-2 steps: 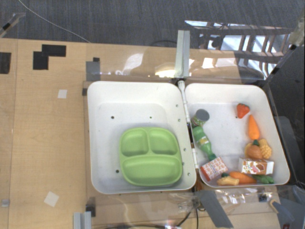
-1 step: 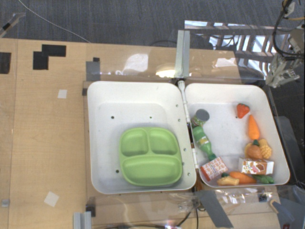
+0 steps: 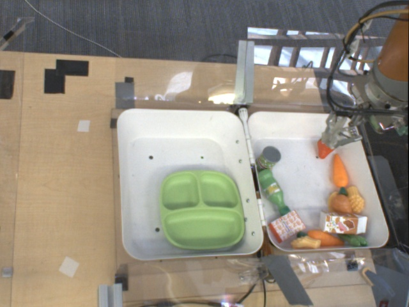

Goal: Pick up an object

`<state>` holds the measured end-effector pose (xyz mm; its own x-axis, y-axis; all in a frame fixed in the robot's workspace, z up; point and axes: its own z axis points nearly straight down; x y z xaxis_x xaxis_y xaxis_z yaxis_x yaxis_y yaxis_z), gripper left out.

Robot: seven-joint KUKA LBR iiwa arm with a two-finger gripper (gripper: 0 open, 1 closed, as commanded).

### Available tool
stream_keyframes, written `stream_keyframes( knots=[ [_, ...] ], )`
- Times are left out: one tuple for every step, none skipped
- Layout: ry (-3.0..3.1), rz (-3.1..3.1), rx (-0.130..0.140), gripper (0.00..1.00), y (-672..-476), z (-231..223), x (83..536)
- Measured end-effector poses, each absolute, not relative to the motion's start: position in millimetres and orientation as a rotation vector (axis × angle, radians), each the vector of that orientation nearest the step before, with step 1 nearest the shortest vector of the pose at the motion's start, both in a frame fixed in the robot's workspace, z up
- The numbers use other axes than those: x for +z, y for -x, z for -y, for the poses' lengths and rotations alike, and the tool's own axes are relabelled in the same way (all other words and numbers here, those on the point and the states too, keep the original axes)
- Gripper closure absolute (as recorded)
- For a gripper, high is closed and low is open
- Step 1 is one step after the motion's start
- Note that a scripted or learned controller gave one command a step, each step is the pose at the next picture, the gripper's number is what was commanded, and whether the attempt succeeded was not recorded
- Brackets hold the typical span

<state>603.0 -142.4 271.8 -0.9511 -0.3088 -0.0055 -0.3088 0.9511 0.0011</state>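
A small red-orange object [image 3: 324, 149] sits at about two o'clock in the right bin [image 3: 294, 130], near its right wall, directly under the tool [image 3: 337, 136]. The tool's grey fingers point down and to the left, their tips touching or just above the object; whether they are apart or clamped on it cannot be told.

The arm [image 3: 390, 69] enters from three o'clock, its orange band at the upper right edge, black cables looping over the wrist.

Just below the red-orange object, toward five o'clock, lies a carrot [image 3: 339, 170], then an orange-and-yellow fruit toy [image 3: 346, 201], a small juice carton [image 3: 344, 224] and another carrot [image 3: 324, 238]. A green bottle [image 3: 270, 184] with a grey cap lies along the bin's left wall, with a red-patterned box [image 3: 286, 225] at its foot.

The left bin [image 3: 137, 171] holds a green divided plate [image 3: 202, 208] at its six o'clock side. Both bins rest on the wooden worktop [image 3: 57, 190].
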Motion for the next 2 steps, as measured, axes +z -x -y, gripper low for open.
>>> stream_keyframes(
  knots=[
    [0.149, -3.122, -0.002, 1.0, -659.8, 118, 348],
    [0.137, -3.131, -0.002, 1.0, -598.5, 136, 308]
  ],
)
